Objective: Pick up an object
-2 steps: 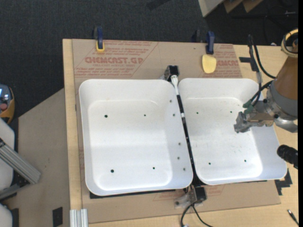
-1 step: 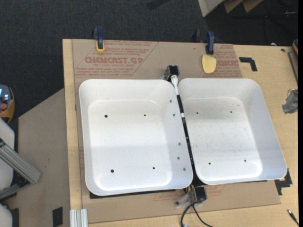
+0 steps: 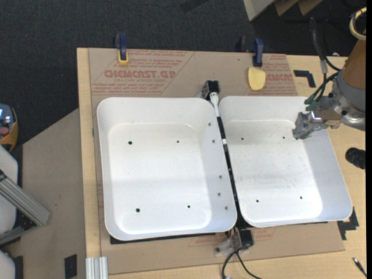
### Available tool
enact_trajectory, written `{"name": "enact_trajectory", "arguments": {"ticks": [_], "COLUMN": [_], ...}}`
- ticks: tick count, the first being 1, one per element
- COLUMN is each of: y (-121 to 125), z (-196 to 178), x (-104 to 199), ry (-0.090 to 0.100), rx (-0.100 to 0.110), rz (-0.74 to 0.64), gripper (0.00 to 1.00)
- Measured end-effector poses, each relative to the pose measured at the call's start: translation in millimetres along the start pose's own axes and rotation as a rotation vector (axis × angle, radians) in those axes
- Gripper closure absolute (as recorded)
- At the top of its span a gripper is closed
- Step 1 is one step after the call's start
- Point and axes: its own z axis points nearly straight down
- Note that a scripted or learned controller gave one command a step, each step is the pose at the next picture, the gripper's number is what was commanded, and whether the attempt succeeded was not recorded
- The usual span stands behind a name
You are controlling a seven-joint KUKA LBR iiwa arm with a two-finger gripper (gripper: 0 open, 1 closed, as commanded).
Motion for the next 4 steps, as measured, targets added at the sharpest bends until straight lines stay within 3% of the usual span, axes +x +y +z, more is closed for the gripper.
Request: {"name": "enact_trajectory", "arguments": {"ticks": [1,2,3,4], "y": [10.1,102.9,123.6,115.9], "z": [-76.8,-68.6,15.6,-146.1], "x": [-17.9,74.9,143.2,183.4], "ry": [-0.007,-0.003,0.000,-0.001], "rx": [-0.013,-0.013,0.004,-0.024], "rz": [0.006,-0.004,0.000,0.001], "gripper": [1.00,1.00,1.00,1.00]}}
